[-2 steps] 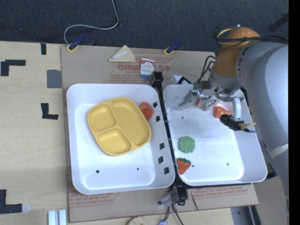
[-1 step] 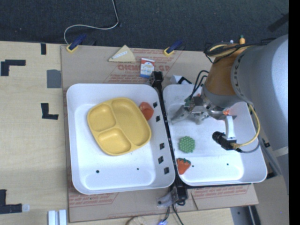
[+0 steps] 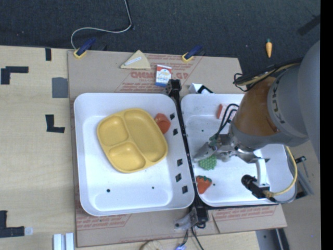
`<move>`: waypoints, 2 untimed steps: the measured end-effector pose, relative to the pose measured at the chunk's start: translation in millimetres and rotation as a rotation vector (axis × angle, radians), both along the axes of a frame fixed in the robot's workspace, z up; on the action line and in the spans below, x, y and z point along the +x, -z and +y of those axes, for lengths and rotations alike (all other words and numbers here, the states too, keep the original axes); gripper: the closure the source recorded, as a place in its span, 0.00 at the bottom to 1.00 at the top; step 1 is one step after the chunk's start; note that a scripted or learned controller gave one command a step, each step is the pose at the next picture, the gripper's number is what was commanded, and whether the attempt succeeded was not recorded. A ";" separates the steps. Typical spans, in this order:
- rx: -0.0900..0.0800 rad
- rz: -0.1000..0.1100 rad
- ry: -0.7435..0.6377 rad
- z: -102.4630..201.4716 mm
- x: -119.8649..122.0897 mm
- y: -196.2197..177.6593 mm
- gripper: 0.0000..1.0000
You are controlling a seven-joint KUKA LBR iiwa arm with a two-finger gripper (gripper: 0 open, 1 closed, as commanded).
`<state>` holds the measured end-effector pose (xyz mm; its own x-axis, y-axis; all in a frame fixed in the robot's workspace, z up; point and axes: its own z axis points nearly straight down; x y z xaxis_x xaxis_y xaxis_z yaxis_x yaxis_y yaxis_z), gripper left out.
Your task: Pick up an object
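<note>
You are looking at the gripper (image 3: 208, 151) reaching into the right bin (image 3: 229, 194) from the right side of the view, with the grey arm (image 3: 291, 108) and its orange band (image 3: 255, 108) rising behind it. The gripper is sitting low over the left part of that bin, and its metal tip is pointing toward the divider between the bins. How wide it is standing cannot be told, because the tip is blurred and partly covered by the wrist.

A green bumpy object (image 3: 208, 163) is lying just below the tip, touching or nearly touching it; whether it is being gripped cannot be told. A red strawberry-like toy (image 3: 203, 183) is lying near the bin's lower left corner, a little below the green object. A small red piece (image 3: 219, 110) is resting near the far wall of the same bin, well apart from the gripper.

In the left bin (image 3: 104, 197), a yellow divided plate (image 3: 132, 139) is lying tilted across the middle, and an orange-red object (image 3: 163, 122) is sitting just beside its right edge, near the divider. A small red and white box (image 3: 163, 75) is standing on the cardboard beyond the bins.
</note>
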<state>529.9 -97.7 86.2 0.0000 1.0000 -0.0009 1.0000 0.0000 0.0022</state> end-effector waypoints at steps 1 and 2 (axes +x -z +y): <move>-0.002 -0.002 0.000 -0.6 0.5 -9.3 1.00; 0.001 0.001 -0.002 47.0 45.4 -98.4 1.00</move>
